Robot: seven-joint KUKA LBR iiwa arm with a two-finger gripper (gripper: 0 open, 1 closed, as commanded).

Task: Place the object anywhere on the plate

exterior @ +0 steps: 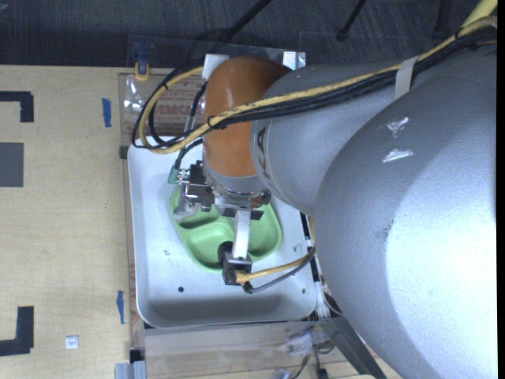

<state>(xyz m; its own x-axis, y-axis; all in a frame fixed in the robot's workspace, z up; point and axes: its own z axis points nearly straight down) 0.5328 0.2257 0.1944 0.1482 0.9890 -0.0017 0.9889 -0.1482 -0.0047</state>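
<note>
A light green plate (207,243) lies in the middle of the near white bin (158,290). The arm reaches in from the right, and its wrist hangs straight over the plate and covers the plate's far half. My gripper (203,204) sits low over the plate's far left part, with its metal body showing under the orange band. The wrist hides whatever lies under or in the gripper. I see no loose object on the bare part of the plate.
The far bin (162,110) shows past the arm, with yellow and black cables looping over it. Blue tape marks (106,111) and black marks (24,107) dot the wooden bench on the left. The grey arm covers the right side.
</note>
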